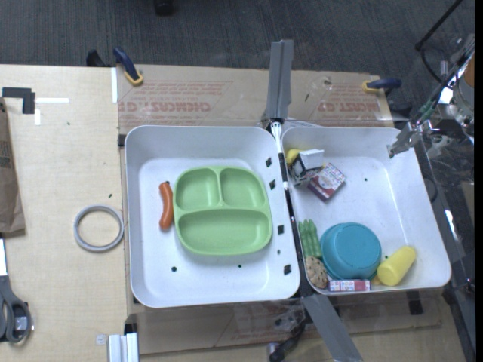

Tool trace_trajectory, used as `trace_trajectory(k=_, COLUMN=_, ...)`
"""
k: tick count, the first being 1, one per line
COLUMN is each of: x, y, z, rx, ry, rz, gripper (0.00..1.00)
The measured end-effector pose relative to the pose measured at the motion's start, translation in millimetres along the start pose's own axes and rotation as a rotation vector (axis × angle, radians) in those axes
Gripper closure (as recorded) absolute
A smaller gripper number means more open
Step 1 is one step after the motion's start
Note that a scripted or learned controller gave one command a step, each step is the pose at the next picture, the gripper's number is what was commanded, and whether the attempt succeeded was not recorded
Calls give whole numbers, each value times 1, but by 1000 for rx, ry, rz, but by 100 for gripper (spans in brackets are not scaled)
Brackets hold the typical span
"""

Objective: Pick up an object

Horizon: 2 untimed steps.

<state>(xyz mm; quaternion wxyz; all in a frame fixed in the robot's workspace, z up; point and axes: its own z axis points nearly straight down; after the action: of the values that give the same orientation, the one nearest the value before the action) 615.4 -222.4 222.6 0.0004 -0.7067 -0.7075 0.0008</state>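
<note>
— What is there to pick up?

— 2 bins' worth. In the right bin (pixel 377 173): a teal bowl (pixel 351 250) upside down near the front, and a yellow bottle (pixel 396 266) lying just right of it, its long axis slanting up toward the right wall. A green vegetable (pixel 309 240) runs front to back on the bowl's left, with a cookie (pixel 317 272) at its near end.

— Any writing?

— A red-and-white packet (pixel 327 181) at the back carries print too small to read. The cardboard (pixel 189 100) behind the bins has red lettering, upside down.

— And the left bin (pixel 151 270)?

— A green 3-part plate (pixel 223 210), and an orange sausage (pixel 165 204) just left of it, lying front to back.

— The arm?

— The gripper (pixel 405 139) hangs at the right bin's back right corner, well apart from every item. I cannot tell how its jaws stand.
</note>
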Motion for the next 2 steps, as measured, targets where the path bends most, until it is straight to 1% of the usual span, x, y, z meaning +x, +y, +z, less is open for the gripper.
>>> trace_trajectory(k=1, x=0, y=-17, z=-39, rx=-1, ry=-1, rz=89, gripper=0)
trace_trajectory(k=2, x=44, y=0, z=97, rx=2, ry=1, rz=114, gripper=0)
